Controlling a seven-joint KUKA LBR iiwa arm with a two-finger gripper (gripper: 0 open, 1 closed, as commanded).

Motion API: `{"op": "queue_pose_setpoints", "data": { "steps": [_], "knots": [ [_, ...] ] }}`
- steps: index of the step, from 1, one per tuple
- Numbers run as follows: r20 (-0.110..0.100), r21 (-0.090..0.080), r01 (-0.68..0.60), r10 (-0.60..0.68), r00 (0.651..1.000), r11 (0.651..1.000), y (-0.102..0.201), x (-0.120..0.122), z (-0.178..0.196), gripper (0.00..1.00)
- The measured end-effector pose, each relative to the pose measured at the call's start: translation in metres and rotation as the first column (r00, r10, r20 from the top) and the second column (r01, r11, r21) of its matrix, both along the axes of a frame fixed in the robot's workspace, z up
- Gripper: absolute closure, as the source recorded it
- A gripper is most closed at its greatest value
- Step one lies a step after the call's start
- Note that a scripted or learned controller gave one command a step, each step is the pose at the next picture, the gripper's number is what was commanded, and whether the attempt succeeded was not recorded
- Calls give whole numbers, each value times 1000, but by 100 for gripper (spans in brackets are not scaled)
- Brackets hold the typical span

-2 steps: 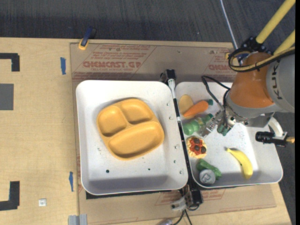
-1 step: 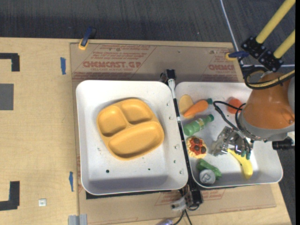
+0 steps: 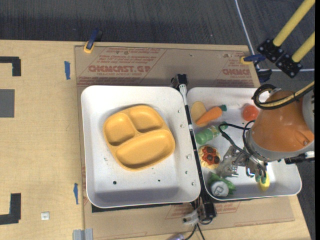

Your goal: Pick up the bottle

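Bottle [image 3: 221, 186] partly under gripper [image 3: 239, 168]

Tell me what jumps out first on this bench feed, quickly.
The yellow divided plate dominates the left bin. In the right bin, the arm's orange band hangs over a cluster of toy food: a carrot, a green bottle and a can near the front rim.

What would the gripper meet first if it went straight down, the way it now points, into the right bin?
Probably the bare floor of the right bin. The gripper points down between the pizza toy and a yellow piece, with the green can just in front. Depth is unclear, so it might clip the can.
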State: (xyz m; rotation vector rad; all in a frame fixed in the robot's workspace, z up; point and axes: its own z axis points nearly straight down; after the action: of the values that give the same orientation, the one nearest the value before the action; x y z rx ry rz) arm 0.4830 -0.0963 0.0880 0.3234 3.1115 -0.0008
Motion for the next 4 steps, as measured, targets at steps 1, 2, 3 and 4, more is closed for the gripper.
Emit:
{"op": "queue_pose_setpoints", "data": {
  "steps": [1,2,3,4],
  "knots": [
    [-8,0,-370,370,929,929,-2,-2,100,100],
    [-9,1,-535,535,845,845,6,6,2,100],
    [-12,2,-612,612,790,791,3,31,-1,100],
    [-8,-2,-849,849,528,528,74,17,97,100]
  ]
}}
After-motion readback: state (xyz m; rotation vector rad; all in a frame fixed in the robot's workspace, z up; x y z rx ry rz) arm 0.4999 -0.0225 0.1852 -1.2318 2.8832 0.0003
